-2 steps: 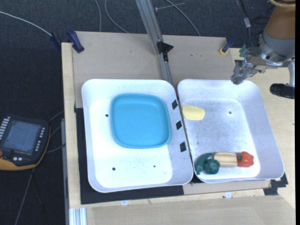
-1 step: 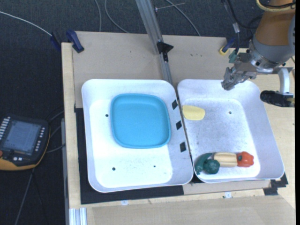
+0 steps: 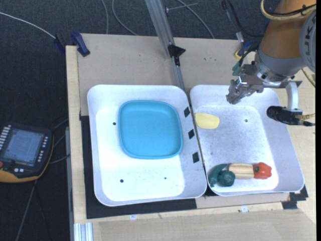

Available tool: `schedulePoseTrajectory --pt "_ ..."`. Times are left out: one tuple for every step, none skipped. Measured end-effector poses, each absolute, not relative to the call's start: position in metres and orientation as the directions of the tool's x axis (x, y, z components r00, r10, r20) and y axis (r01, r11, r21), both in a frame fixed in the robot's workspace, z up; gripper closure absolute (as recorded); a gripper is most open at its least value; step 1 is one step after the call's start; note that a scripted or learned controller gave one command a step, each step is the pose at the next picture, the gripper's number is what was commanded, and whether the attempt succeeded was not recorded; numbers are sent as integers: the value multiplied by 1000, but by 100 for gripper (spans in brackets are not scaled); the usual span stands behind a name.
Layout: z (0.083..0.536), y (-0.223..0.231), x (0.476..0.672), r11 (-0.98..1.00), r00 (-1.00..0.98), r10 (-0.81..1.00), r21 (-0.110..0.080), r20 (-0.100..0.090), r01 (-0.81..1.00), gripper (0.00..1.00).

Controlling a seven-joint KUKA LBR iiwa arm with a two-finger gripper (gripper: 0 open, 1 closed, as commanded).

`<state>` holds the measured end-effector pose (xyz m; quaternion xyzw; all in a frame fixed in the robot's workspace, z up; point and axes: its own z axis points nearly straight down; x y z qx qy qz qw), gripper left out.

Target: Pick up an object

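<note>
Hanging over the far edge of the right bin (image 3: 281,134), the claw (image 3: 234,97) points down from the grey arm (image 3: 288,39) that reaches in from the right; whether its fingers are spread or pressed together I cannot tell, as they show as one dark grey cluster. Nothing is visibly pinched there.

By size, the wooden bench (image 3: 125,54) comes first, bearing both white bins side by side. The left bin (image 3: 100,179) holds a light blue square plate (image 3: 150,129) lying flat near its middle. A slim metal post (image 3: 160,19) slants up from between the bins' far corners. On the dark floor to the left rests a control pendant (image 3: 22,152) with a grey screen.

Inside the right bin, the smaller things sit apart from the claw. A pale yellow lemon-shaped piece (image 3: 207,120) lies just beside the left wall, near the claw. Along the near wall lies a row of three touching pieces: a dark green lump (image 3: 222,176), a tan roll (image 3: 242,170) and a red tomato-like piece (image 3: 262,170).
</note>
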<state>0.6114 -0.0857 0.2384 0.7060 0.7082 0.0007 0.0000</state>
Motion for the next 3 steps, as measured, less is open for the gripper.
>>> schedulePoseTrajectory --pt "246 -32 598 4 -4 1000 2 1 1000 100" --pt "236 18 584 3 -3 1000 0 1 1000 100" --pt "230 72 565 4 -4 1000 -1 1 1000 100"
